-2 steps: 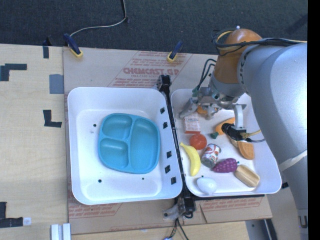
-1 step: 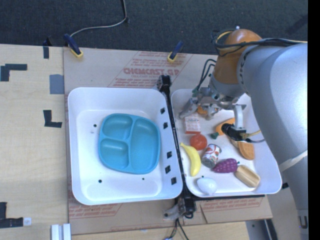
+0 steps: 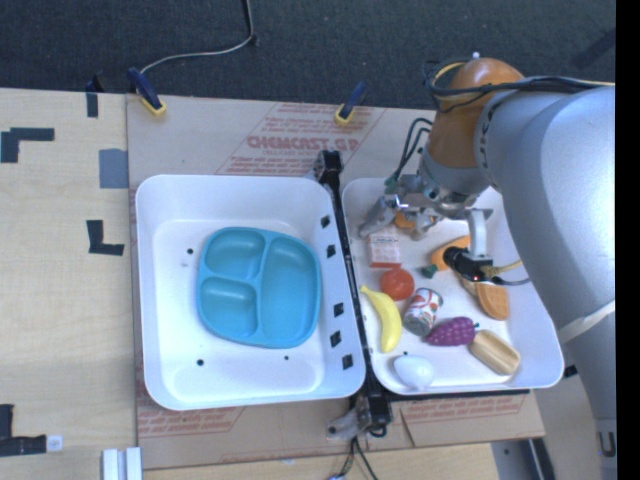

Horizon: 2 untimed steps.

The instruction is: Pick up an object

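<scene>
End effector (image 3: 408, 211) is hovering low over the upper part of the right bin (image 3: 535, 353), its grip state impossible to tell, while a small red-and-white packet (image 3: 384, 249) is lying just below it, above a red tomato (image 3: 397, 283) and banana (image 3: 384, 319).

My tool (image 3: 405, 206) hangs over the far end of the right bin (image 3: 540, 363), just above a small pink-labelled packet (image 3: 384, 249). Nearer than the packet lie a red tomato (image 3: 397, 283), a banana (image 3: 384, 319), a can (image 3: 421, 311), purple grapes (image 3: 450, 332) and a white egg (image 3: 412, 371). The left bin (image 3: 160, 268) holds a blue divided tray (image 3: 258, 286).
</scene>
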Motion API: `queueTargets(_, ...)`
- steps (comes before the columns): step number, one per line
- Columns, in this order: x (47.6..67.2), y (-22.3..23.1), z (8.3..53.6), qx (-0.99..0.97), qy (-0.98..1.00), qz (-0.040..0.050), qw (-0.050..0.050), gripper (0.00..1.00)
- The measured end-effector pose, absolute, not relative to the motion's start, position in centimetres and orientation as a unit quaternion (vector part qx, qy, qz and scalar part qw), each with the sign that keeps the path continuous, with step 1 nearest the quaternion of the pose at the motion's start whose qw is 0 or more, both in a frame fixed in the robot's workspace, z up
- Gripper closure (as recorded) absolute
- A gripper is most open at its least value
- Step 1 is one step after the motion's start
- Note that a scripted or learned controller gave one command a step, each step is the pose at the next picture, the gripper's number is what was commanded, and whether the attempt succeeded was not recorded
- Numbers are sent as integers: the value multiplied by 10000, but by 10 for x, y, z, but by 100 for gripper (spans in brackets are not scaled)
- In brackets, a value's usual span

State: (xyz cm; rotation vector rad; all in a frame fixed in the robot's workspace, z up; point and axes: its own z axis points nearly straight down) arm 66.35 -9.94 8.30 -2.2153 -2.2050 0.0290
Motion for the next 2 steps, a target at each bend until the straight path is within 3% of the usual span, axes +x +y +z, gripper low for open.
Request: queueTargets(2, 664, -102, 83, -7082, -7059, 77, 100, 0)
